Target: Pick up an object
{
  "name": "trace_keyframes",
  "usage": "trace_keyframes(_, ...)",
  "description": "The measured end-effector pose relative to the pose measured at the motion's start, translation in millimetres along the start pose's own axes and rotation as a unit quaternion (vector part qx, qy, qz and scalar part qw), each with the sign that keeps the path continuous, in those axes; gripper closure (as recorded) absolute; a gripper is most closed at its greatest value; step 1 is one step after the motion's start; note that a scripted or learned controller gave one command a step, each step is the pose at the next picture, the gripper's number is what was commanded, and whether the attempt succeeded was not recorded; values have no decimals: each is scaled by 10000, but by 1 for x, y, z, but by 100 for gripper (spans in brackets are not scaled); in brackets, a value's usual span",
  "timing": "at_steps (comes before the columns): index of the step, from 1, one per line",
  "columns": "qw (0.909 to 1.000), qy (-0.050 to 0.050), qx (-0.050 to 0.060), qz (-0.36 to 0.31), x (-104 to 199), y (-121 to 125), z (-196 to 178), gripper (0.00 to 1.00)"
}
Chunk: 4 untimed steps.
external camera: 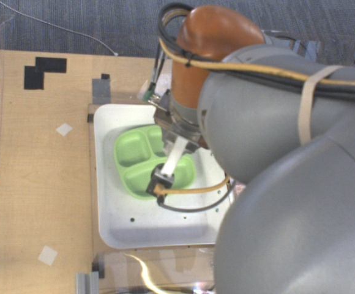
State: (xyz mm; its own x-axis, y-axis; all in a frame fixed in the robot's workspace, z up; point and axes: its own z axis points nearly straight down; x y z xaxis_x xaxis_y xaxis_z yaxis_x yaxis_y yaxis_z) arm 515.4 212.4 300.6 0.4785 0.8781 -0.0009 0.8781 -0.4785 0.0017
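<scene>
A light green divided plate (131,150) lies flat in the white bin (113,216), toward its far left part. My gripper (179,136) hangs low over the plate's right side, under the orange band of the wrist. The wrist and the big grey arm cover the plate's right edge and the bin's right part. From this angle I cannot make out whether anything is held.
The wooden bench top (37,164) stretches out to the left of the bin, with black tape marks (43,71) at the back. A grey bracket (101,89) stands at the bin's far left corner. A sliver of something pink (237,188) peeks out beside the arm.
</scene>
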Motion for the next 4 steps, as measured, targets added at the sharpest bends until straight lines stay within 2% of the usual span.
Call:
trace_keyframes(1, 9975, -50, 40, 699, -19, -22, 145, 100)
trace_keyframes(2, 9747, 2, 15, 2236, 10, -30, 120, 100)
trace_keyframes(3, 9070, -2, 20, 4211, 7, -33, 166, 100)
trace_keyframes(4, 9772, 58, -21, 2123, -48, -2, 209, 100)
